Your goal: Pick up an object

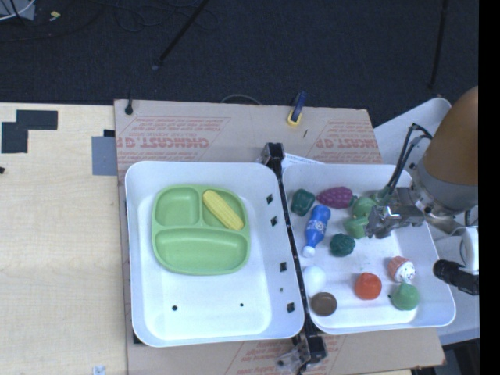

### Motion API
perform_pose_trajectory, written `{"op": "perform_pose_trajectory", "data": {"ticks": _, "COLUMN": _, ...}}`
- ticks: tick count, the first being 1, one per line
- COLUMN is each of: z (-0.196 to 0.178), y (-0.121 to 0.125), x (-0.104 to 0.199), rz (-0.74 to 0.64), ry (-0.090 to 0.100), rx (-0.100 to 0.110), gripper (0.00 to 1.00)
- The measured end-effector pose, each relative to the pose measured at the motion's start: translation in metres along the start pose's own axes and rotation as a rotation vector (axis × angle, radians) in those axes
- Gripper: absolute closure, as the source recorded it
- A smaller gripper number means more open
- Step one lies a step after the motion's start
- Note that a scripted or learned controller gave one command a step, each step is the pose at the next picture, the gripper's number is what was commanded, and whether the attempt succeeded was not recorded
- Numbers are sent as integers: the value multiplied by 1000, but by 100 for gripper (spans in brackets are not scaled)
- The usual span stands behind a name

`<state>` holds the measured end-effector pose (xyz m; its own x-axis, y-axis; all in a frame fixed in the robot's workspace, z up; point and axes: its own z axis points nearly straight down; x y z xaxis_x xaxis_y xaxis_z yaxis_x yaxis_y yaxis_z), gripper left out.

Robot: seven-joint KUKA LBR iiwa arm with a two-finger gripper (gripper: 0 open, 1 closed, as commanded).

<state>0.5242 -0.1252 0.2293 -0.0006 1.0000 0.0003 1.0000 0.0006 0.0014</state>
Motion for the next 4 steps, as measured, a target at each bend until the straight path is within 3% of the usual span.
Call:
{"op": "perform_pose_trajectory", "data": {"ticks": 2, "z": -14, "y": -14, "x": 96, "rz": -3, "ry": 2, "rx": 5, "gripper": 100}}
{"op": "perform_pose_trajectory", "data": {"ticks": 4, "z": 10, "y": -30, "x": 195, "rz": -4, "ry": 1, "rx": 8, "gripper": 100}}
